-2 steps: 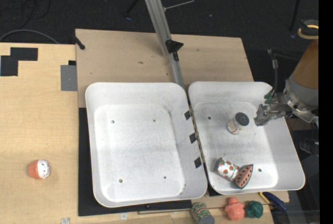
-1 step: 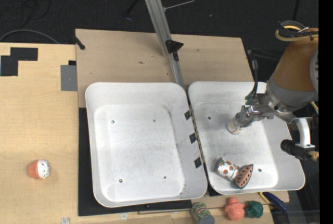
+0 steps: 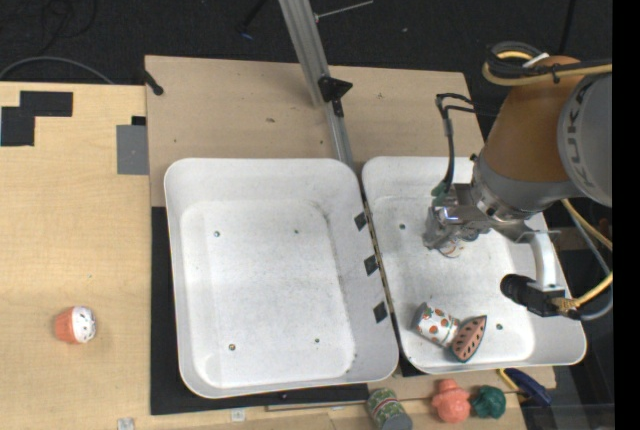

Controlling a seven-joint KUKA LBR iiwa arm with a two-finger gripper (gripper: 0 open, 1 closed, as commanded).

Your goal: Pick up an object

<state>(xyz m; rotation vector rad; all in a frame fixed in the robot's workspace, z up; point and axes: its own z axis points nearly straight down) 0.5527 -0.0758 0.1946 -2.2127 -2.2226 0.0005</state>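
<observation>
Here the gripper (image 3: 449, 240) hangs low over the right bin (image 3: 560, 353); whether it is apart or together I cannot tell. The spotted toy (image 3: 437, 323) lies apart, toward the bin's near edge.

Grey arm (image 3: 590, 133) — broad orange band, black cables looping beside silvery hand (image 3: 450, 236).

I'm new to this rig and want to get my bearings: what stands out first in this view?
The grey and orange arm dominates the right side, its gripper low over the right bin. Near that bin's front edge lie a white spotted object and a brown shell-like one, side by side. The left bin sits alongside, and a small orange and white ball rests alone on the bench at far left.
</observation>
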